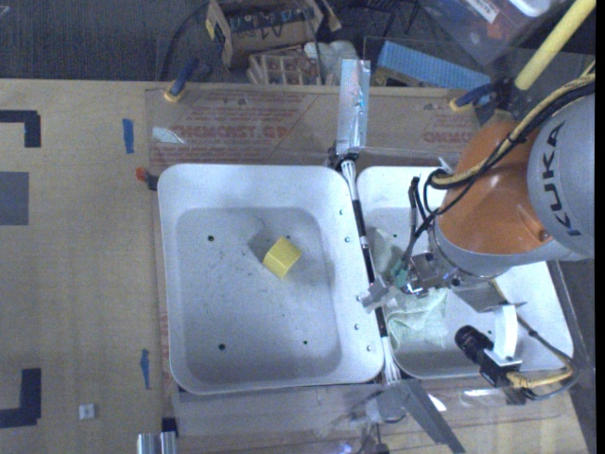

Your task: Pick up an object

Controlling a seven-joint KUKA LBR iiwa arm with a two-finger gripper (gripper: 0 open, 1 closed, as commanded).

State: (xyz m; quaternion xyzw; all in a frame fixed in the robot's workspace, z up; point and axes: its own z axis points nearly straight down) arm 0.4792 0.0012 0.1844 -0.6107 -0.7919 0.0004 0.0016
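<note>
Item: yellow block [282, 256], left bin [189, 216], near centre. Pincer [408, 287] sits over the right bin [553, 296] above a pale cloth [421, 318]; grip state we cannot tell. Block lies at nine o'clock from it, across the divider.

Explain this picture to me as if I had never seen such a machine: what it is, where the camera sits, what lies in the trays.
This is one camera fixed above a workbench, looking down at a slant. The big grey arm with the orange band is a robot arm reaching in from the right. Its job is to pick something up. Two shallow white plastic bins sit side by side. The left bin holds a small yellow block. The arm hangs over the right bin, where a pale crumpled cloth-like thing lies near its gripper. The view does not let me say whether the gripper holds anything.
</note>
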